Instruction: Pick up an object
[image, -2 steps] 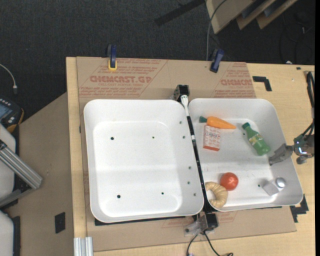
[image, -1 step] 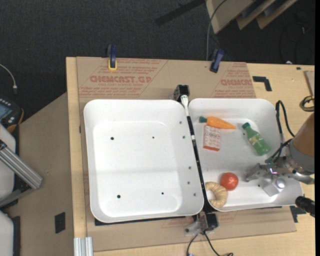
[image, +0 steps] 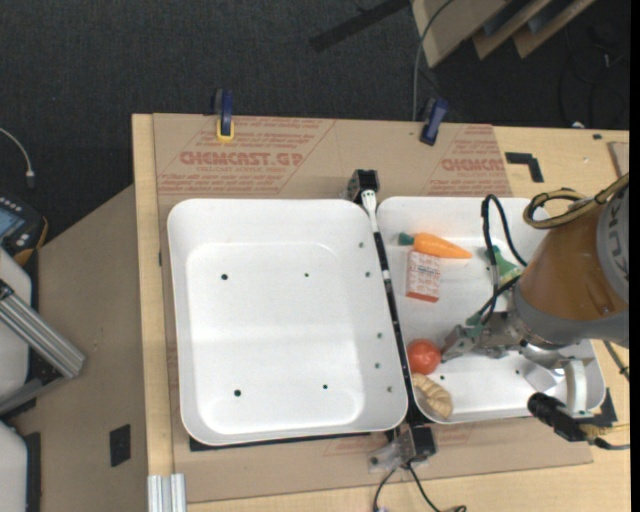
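Observation:
In the right bin (image: 470, 400) lie an orange carrot (image: 440, 246) with a green top, a small white carton with a red label (image: 423, 276), a red tomato (image: 424, 355) and a tan bread-like piece (image: 435, 397) at the front left corner. My gripper (image: 468, 338) hangs low over the bin's middle, just right of the tomato and apart from it. The grey arm with its orange band (image: 570, 280) reaches in from the right and hides the bin's right part. A green item (image: 503, 262) peeks out beside the arm.
The left bin (image: 200, 240) is a wide white tray beside the right one, with a black divider strip (image: 385, 290) between them. Blue clamps (image: 224, 112) hold the cardboard base at the back. Black cables (image: 495, 225) loop above the arm.

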